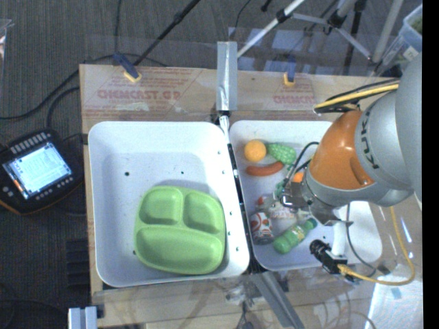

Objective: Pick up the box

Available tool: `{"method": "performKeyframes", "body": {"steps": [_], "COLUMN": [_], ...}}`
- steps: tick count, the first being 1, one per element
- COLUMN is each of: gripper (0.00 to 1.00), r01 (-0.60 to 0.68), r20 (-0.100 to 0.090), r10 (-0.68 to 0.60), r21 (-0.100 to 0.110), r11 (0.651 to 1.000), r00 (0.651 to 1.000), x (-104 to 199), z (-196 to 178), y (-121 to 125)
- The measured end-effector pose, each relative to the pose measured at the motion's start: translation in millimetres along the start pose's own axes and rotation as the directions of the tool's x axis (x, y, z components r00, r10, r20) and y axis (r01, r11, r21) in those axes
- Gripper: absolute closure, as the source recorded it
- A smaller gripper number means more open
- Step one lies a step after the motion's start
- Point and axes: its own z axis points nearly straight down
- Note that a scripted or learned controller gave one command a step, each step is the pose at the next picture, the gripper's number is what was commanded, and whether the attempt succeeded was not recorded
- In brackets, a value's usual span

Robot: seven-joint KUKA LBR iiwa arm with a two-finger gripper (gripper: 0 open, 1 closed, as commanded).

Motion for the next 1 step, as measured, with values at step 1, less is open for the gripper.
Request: {"method": "performKeyframes", "body": {"steps": [1], "gripper": [0.0], "r01": [0.032], "r20": [0.0], "r10": [-0.032], "r21": [0.002], "r11": [0.999], "r00": [0.999], "x": [-4.2], "z": [1.7], "y": [61.5]}}
